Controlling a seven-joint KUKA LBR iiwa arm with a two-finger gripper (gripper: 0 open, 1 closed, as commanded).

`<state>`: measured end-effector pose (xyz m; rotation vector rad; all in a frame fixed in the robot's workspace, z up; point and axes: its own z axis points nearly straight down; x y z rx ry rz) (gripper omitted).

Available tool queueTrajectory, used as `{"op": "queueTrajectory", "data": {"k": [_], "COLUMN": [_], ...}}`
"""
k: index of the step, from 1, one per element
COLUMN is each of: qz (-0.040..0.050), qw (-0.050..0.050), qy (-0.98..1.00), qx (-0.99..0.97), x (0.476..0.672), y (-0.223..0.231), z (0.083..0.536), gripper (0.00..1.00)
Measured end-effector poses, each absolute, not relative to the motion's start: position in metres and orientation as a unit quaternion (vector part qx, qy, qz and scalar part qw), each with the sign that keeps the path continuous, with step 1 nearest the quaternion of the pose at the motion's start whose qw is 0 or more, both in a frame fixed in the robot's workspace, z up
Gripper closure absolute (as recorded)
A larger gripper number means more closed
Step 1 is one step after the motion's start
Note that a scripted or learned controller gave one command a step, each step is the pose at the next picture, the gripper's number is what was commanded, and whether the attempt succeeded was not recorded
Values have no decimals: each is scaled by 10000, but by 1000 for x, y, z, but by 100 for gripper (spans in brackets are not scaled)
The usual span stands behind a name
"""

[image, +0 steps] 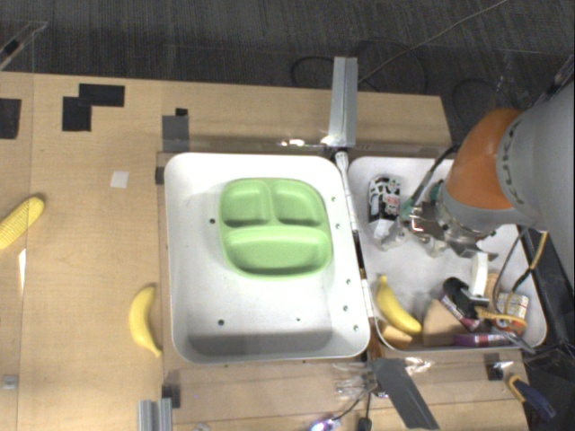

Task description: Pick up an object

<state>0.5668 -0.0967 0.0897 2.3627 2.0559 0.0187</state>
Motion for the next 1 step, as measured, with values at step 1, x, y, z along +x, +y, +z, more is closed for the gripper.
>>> {"op": "queueTrajectory", "data": {"k": [1], "qz": [27], "qw": [30], "qy": [6389], "qx": [7693], "x": [642], "y": [-99], "z": [88], "gripper": [0]}}
